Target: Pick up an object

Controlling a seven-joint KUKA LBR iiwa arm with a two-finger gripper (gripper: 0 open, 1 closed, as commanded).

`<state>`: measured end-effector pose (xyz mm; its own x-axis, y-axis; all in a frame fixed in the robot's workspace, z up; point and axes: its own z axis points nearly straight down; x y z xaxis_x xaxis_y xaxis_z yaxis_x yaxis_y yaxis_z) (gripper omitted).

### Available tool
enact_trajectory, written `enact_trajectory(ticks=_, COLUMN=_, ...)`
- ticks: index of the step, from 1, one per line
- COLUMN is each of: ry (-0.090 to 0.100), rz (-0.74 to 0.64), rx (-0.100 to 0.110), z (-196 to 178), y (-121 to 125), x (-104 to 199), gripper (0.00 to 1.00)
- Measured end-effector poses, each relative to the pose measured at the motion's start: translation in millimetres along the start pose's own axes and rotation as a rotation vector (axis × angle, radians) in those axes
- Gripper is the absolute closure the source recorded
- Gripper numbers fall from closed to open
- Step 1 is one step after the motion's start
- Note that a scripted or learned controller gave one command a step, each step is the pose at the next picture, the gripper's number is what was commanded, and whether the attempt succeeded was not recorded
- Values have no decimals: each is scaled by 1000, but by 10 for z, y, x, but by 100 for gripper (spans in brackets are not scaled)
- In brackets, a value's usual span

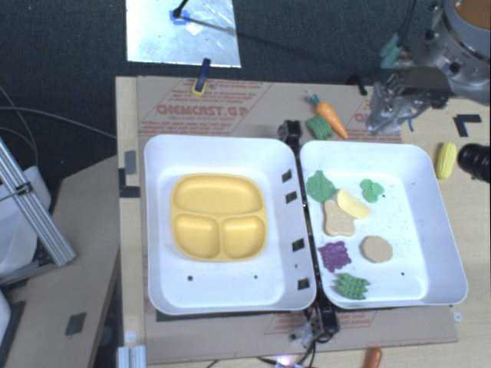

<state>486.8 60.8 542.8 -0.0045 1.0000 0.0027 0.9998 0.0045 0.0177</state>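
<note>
Cardboard-topped bench: fingers (381,118), aperture unclear, hover beyond right bin (441,205), near carrot (331,116).

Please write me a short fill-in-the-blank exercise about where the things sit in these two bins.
1. The yellow divided tray lies in the ____ bin.
2. The toy carrot lies on the bench ____ the bins.
3. The gripper hangs above the far rim of the ____ bin.
4. The purple piece lies in the right bin, just left of the round ____ piece.

Missing words: left; outside; right; tan
</note>
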Motion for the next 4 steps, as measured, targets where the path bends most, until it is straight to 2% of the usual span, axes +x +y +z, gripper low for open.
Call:
enact_trajectory(ticks=1, ry=-5, rz=6, rx=32, z=1713, y=-46, x=-192, gripper=100)
enact_trajectory(ticks=2, ry=-2, rz=-1, rx=15, z=1500, y=-26, x=-30, gripper=100)
enact_trajectory(ticks=4, ry=-1, rz=-4, rx=10, z=1284, y=-9, x=-33, gripper=100)
